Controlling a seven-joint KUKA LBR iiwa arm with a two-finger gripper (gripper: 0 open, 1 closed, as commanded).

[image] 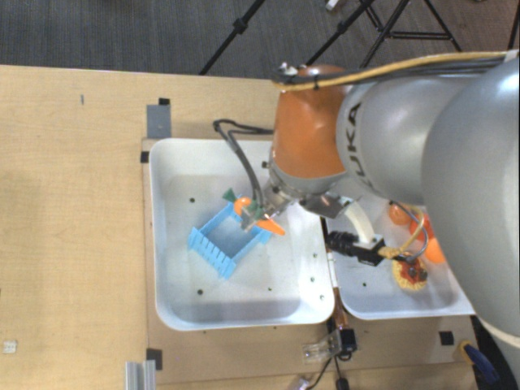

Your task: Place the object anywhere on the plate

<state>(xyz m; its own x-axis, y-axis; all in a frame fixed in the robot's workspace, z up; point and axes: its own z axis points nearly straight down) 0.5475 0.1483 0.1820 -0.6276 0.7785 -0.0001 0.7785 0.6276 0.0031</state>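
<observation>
A blue square plate (221,243) with a ribbed rim lies tilted in the middle of the left white bin (175,299). My gripper (259,215) hangs over the plate's upper right corner. It is shut on an orange toy carrot (274,227). The carrot's two ends stick out on either side of the fingers, and its green leaf (231,194) points up and left. The carrot's lower end sits just above the plate's right edge.
The grey arm with its orange band (307,132) covers much of the right bin (390,307). In that bin lie orange pieces (435,251) and a round yellow and red thing (410,275). Bare white floor surrounds the plate in the left bin.
</observation>
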